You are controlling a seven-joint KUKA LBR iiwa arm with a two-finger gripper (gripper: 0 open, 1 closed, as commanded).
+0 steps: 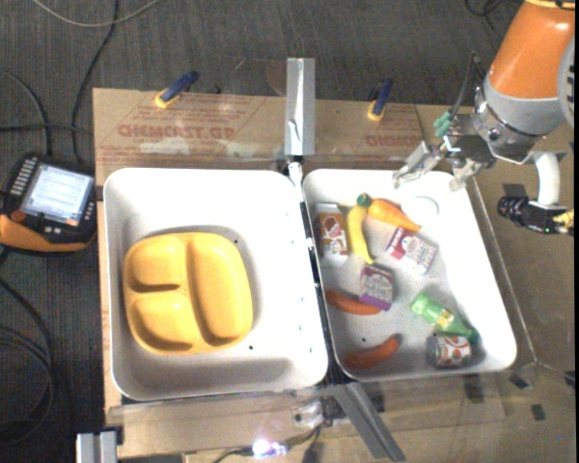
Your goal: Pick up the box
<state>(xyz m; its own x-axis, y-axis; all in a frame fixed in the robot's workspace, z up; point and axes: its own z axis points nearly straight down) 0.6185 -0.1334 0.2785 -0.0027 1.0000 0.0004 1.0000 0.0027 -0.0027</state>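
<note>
Two small boxes lie in the right bin (pixel 492 287): a red and white carton (pixel 412 250) near the middle and a purple box (pixel 376 285) just below and left of it. My gripper (pixel 429 176) hangs over the bin's far edge, up and right of the carton and apart from it. Its fingers (pixel 409 170) are spread open with nothing between them. An orange carrot (pixel 393 211) lies between the gripper and the carton.
The right bin also holds a yellow banana (pixel 357 235), a small can (pixel 332 232), two sausages (pixel 353 304), a green bottle (pixel 434 310) and a red can (pixel 451 349). A yellow divided tray (pixel 187 289) sits in the left bin (pixel 125 191). A teach pendant (pixel 46 204) lies at the far left.
</note>
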